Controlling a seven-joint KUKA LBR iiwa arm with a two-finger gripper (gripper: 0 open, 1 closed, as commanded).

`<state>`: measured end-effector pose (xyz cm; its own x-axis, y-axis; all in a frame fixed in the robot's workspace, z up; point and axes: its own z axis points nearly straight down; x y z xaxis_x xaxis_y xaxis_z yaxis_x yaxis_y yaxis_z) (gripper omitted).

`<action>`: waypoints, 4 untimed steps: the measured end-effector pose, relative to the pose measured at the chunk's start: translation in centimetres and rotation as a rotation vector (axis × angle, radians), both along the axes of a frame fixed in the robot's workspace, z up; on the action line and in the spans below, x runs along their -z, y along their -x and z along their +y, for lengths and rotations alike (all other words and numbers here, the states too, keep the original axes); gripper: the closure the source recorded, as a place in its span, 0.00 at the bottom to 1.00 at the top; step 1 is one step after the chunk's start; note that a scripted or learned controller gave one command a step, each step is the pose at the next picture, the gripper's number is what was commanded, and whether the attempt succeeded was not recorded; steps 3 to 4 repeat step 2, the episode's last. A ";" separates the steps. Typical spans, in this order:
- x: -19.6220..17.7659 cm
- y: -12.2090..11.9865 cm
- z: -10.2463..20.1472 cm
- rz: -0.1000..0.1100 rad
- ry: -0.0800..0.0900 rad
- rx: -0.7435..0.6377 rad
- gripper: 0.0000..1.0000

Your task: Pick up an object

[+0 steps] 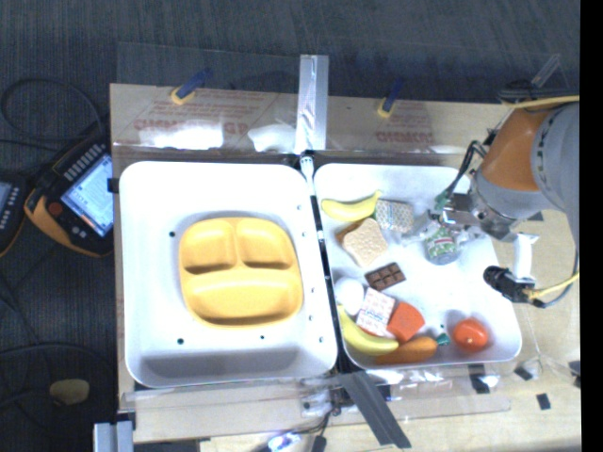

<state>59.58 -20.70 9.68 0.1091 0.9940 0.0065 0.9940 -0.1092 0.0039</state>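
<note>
Along the near wall of the right bin (509, 351), a carrot (407, 350), a banana (363, 335) and a tomato (470, 333) are seen, with a red block (406, 319) and a patterned card (376, 311) just behind them. A chocolate piece (384, 275), a cracker (365, 242) and a second banana (349, 205) are placed farther back. The left bin (141, 252) is occupied by a yellow divided tray (239, 269). The gripper (441, 243) is positioned over a small greenish object (439, 249) in the right bin's far right part; whether the object is gripped cannot be told.
</note>
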 end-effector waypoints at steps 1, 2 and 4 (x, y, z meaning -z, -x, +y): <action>-0.7 0.1 -0.1 0.004 0.003 0.000 1.00; -13.8 2.7 7.0 0.007 0.007 0.025 1.00; -13.8 2.7 7.0 0.007 0.007 0.025 1.00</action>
